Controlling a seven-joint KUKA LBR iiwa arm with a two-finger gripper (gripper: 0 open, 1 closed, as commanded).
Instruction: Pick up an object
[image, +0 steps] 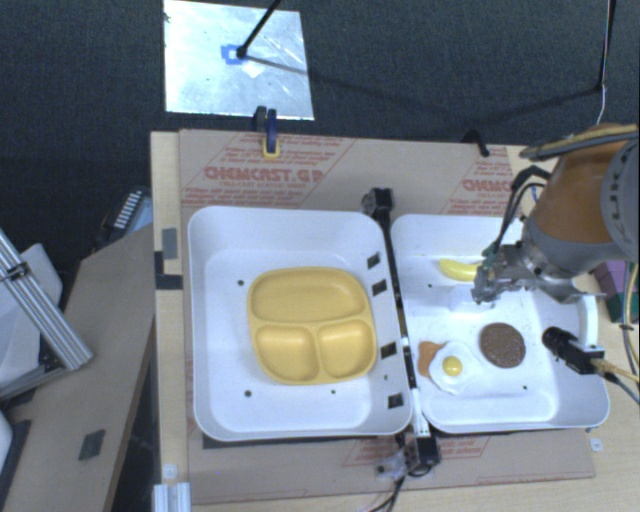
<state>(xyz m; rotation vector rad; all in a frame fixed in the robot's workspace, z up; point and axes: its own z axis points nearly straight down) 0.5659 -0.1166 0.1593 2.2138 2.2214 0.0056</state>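
In the right bin (470, 410) lie a yellow banana (457, 268) near the back, a brown round patty (502, 345) in the middle, and a fried egg (451, 368) beside an orange piece (430, 356) at the front left. My gripper (486, 289) hangs low over the right bin, just right of the banana and above the patty. Nothing shows between its fingers.
The left bin (215, 400) holds a yellow divided tray (310, 325) with three compartments. A black divider with clips (388, 300) runs between the two bins. The bench's cardboard edge (300, 170) lies behind them.
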